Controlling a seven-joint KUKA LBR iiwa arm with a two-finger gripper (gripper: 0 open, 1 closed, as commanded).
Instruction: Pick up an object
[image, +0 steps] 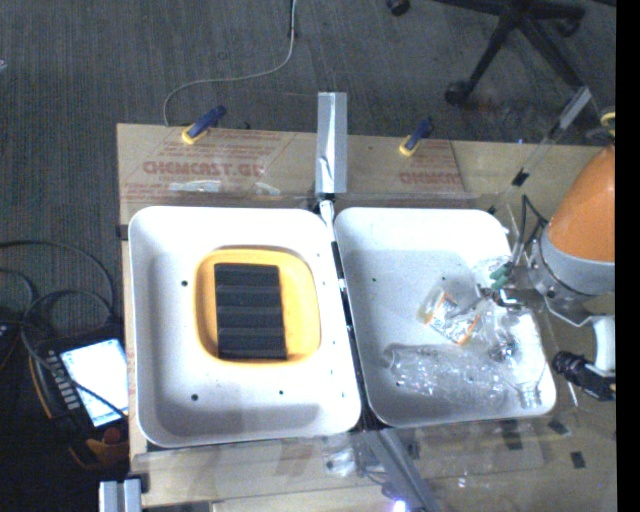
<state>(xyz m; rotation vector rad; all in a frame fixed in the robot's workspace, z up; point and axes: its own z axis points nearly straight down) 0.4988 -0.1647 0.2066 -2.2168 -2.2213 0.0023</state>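
I see a yellow tray with a black ribbed insert (256, 306) lying flat in the left bin; crumpled clear wrappers (462, 312) and a clear bottle (450, 372) lie in the right.

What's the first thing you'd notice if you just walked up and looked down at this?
The bright yellow tray with a black ridged block pops out first, sitting in the middle of the left white bin. Next comes the big orange and grey robot arm leaning in over the right bin, where a crinkly clear plastic bottle and a see-through wrapper lie.
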